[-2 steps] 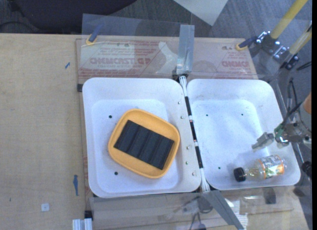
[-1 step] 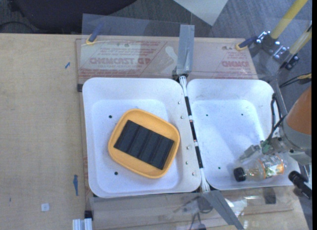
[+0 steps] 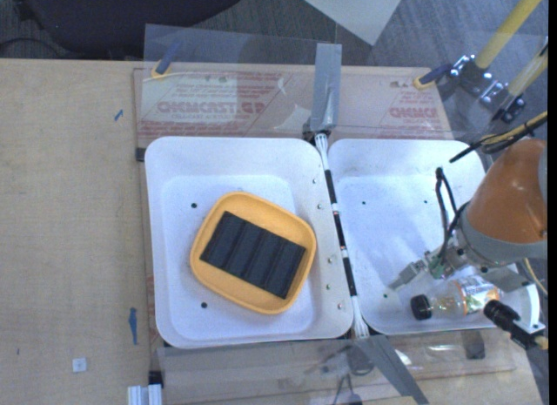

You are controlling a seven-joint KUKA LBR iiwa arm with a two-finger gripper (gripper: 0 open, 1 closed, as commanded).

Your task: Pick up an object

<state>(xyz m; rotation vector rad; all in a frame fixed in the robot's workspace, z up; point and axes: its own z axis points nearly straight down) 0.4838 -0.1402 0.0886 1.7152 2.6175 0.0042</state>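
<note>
Camera view from above: claw [image 3: 428, 270] of mine is hanging low in the right white plastic bin [image 3: 383, 177], near its front edge, under my orange-banded grey wrist [image 3: 513, 199]. Metal parts are poking out to the left, but I cannot tell what state the claw is in. A small clear plastic bottle with a black cap [image 3: 452, 300] is lying on its side just in front of it, cap pointing left, close to the front wall. Nothing visibly gripped.

Left white plastic bin [image 3: 174, 177] is holding a yellow square tray with dark ribbed inserts [image 3: 253, 251], well apart from me.

Risks, as I'm judging them: the bottle is round and clear, so it is likely rolling or squirting out on contact; the wall beside it is crowding my approach; I may be closing beside it, not around it.
</note>
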